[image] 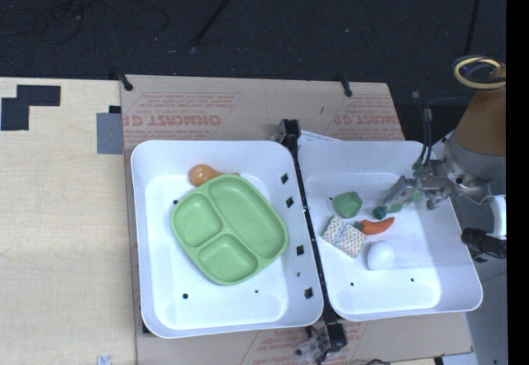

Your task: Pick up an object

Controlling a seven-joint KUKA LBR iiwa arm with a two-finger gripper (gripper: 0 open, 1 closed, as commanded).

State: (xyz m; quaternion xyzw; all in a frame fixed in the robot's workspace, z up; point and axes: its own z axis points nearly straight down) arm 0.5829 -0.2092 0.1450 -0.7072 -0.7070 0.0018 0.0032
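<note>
Right bin (446, 293): green lump (347, 204), orange-red pepper (377, 226), patterned packet (343, 237), white ball (380, 256), small teal piece (380, 211). Hand (402, 192) low, just beside the teal piece; holding nothing visibly, spread cannot be told. Left bin (157, 297): green divided plate (229, 228), orange item (201, 174).

Right bin (446, 289), middle: green lump (348, 204) nearest the divider, small teal piece (381, 211) just right of it, orange-red chilli (378, 225) lying flat below, patterned white packet (343, 237) tilted like a diamond, white ball (380, 256) touching its right corner. Left bin (157, 305): green three-part tray (229, 228) at a slant, orange thing (201, 174) against its upper edge.
</note>
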